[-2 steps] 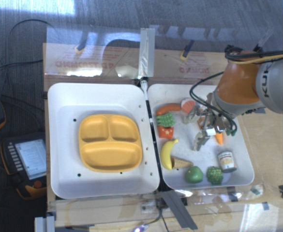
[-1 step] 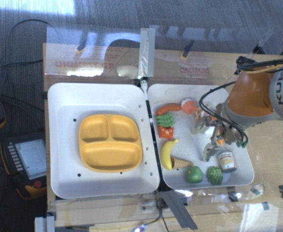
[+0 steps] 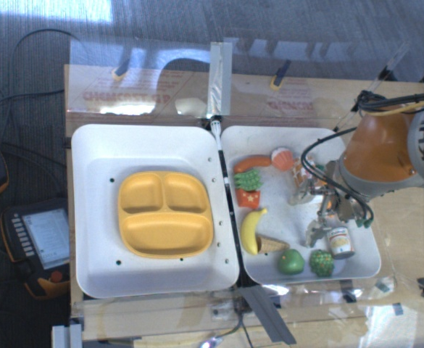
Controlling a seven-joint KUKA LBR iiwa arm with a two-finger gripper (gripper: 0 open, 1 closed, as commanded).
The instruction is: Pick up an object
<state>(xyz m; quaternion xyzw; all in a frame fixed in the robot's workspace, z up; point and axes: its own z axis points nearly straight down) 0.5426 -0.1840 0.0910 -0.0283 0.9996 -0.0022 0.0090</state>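
While the grey arm with the orange band [image 3: 380,149] is reaching in from the right, its two-finger gripper [image 3: 322,220] is hanging low over the right-hand shallow white bin [image 3: 367,267], among cables and metal parts that are hiding the tips, so whether the claw is wide or narrow cannot be told, and nothing is showing between its tips. As far as can be judged, the pick is not yet done: every item is lying on the bin floor. A small white-labelled can [image 3: 339,242] is sitting just beside the gripper, slightly below it, and is looking like the likeliest target, though that is only a guess. Nearby, a bumpy green broccoli-like toy [image 3: 322,262] and a round green fruit [image 3: 291,261] are resting along the bin's near wall, while a yellow plastic banana [image 3: 250,230], a red strawberry-like toy with a green top [image 3: 248,188] and an orange-red sausage-shaped piece [image 3: 252,163] are lying well to the left. In the left-hand white bin [image 3: 88,267], a yellow 3-compartment plastic tray [image 3: 165,214] is sitting untouched. Closing on 1 item and lifting it are what is remaining.
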